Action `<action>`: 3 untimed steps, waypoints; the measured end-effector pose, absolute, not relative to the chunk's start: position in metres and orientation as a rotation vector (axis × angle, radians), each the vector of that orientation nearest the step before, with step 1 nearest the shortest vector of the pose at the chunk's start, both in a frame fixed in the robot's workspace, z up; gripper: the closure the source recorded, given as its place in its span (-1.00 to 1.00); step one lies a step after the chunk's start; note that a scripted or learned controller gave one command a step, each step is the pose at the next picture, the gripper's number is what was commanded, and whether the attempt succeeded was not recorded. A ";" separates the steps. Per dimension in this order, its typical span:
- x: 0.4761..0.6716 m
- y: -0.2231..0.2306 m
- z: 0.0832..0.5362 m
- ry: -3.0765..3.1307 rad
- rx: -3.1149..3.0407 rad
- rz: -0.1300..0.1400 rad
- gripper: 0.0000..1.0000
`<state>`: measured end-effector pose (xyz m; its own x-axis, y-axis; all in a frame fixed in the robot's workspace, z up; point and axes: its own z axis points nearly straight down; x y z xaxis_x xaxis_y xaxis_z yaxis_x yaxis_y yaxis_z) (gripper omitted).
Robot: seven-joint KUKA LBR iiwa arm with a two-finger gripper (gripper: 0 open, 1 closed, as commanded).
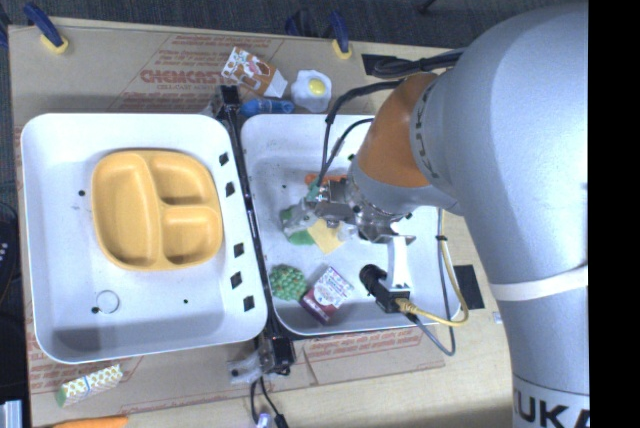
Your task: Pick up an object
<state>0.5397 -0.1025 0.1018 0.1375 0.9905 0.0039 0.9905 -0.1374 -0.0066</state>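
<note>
Arm (520,146) fills the view's right side, grey with the orange band just above the wrist. It reaches down into the right bin (280,156). The gripper (322,209) sits low near that bin's middle.

You can't tell from this angle whether it's spread or pinched, and nothing visibly sits in its grip.

Everything else, relative to the gripper:
- yellow piece (325,237) just below it, touching or nearly so
- green piece (299,236) just below and to the view's left, beside the yellow piece
- small orange bit (313,179) just above
- green ball (288,282) further below, near the bin's lower wall
- red packet (328,293) beside the ball, also below
- yellow tray (155,208) well apart to the view's left, in the left bin (50,216)
- small carton (245,68) well above, outside the bins
</note>
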 end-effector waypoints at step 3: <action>0.603 -0.116 0.092 -1.810 -2.564 0.002 -1.00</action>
<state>0.6029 -0.1156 0.0917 0.3349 0.9423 0.0010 0.9423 -0.3349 -0.0035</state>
